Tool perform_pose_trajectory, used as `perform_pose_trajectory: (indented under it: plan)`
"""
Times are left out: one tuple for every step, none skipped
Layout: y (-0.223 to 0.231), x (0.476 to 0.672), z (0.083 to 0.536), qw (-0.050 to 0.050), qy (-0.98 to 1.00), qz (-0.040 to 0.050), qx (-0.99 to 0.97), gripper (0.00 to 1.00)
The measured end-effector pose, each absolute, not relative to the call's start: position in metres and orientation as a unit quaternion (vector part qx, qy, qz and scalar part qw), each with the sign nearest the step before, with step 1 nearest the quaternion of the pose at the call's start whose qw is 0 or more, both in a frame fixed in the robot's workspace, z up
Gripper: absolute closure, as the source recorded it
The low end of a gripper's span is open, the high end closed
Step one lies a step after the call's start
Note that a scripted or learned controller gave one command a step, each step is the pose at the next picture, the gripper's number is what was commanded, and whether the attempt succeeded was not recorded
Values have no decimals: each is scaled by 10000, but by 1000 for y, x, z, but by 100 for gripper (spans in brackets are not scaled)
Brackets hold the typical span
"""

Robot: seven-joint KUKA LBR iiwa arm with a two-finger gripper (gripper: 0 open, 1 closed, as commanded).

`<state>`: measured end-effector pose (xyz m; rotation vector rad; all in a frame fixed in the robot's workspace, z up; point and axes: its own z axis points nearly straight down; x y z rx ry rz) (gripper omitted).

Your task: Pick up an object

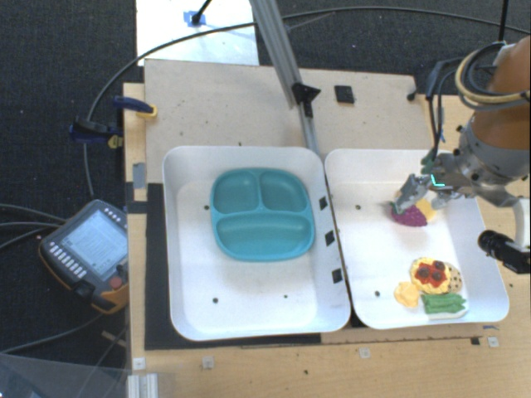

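The arm's gripper (411, 196) is down in the right of 2 white bins (365, 247), right above a purple object (407, 215) with a yellow piece (426, 213) beside it (finger spacing cannot be told). A teal divided plate (262, 215) lies in the left bin (191, 247).

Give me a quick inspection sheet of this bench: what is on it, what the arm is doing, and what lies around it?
Surface: bench board bearing left bin and right bin.
Job's things: purple and yellow toy and a toy food cluster in the right bin.
Clutter: teal divided plate in the left bin.
Grippers: gripper low over the purple toy; grasp not clear.
Cables: black cable looping across the bench's far side; more on the floor at left.
Surroundings: handheld control pendant, clamps on the left edge, slanted metal pole.
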<state>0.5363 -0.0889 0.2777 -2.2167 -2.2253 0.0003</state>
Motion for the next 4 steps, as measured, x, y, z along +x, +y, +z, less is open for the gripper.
perform_pose_trajectory:
  plan:
    - [-89, 537, 279, -7, -7086, -7, -7056, 0]
    - [-86, 534, 237, 0, -7076, 1, -7066, 0]
    - [-91, 532, 176, 8, -7074, 6, -7068, 0]
    - [-87, 542, 124, 2, -7076, -1, -7066, 0]
